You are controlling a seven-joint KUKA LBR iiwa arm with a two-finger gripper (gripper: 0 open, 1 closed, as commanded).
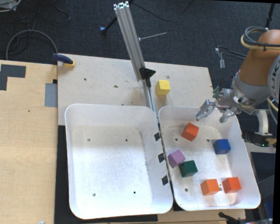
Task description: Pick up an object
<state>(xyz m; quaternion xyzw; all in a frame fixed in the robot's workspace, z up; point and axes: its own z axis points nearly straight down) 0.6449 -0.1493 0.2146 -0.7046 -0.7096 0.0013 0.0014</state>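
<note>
1. The tool [214, 112] hangs over the upper rim of the right bin [252, 175], its two fingers spread apart with nothing between them.
2. Nearest below it lies an orange-red cube [190, 131], apart from the fingers, with bare bin floor around it.
3. A blue cube [221, 146] sits further right, near the bin's right wall.
4. A purple cube [176, 157] and a dark green cube [188, 168] lie just beside each other, close to the bin's left wall.
5. An orange cube [210, 186] and a red-orange cube [231, 184] sit side by side by the lower rim, crowded toward the corner.
6. The left bin [75, 166] adjoins the right one along a shared edge.
7. On the tabletop [99, 83] above the bins, a yellow cube [163, 87] stands beside a slanted metal rail [132, 42].
</note>
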